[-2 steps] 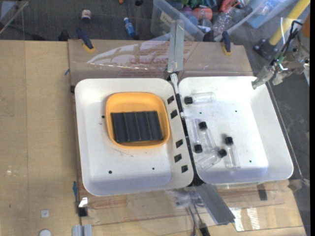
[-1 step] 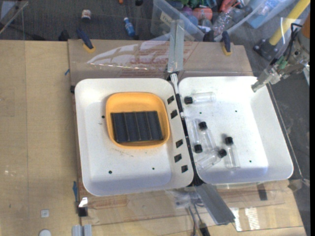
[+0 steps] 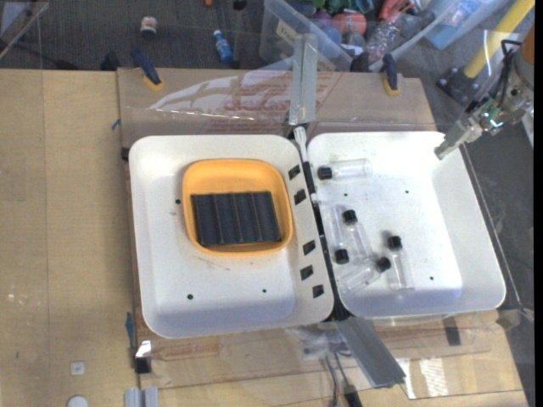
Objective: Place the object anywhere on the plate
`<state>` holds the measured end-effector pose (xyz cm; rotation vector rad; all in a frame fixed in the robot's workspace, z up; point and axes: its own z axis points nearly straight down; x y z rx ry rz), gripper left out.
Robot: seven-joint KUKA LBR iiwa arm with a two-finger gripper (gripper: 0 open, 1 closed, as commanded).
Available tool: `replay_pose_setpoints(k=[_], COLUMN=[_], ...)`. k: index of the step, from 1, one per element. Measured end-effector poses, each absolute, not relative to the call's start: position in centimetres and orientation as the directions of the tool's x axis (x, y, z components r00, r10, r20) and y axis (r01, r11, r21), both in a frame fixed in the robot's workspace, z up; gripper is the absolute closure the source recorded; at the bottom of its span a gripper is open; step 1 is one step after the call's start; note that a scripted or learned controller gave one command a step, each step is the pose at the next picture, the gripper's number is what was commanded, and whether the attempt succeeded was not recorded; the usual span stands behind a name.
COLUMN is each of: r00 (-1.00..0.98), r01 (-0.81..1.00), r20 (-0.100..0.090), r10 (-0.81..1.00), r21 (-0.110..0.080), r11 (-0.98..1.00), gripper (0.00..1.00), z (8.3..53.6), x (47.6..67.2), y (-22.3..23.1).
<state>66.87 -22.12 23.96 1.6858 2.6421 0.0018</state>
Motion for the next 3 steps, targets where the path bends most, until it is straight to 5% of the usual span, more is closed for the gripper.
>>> replay_pose_setpoints(k=[3], r00=[-0.779], r01=[0.627], r20=[-0.004], r10=[0.627], r21=[0.003], r11=[0.779], gripper=[0.0], z=[22.8], x=[66.8], y=[-21.3])
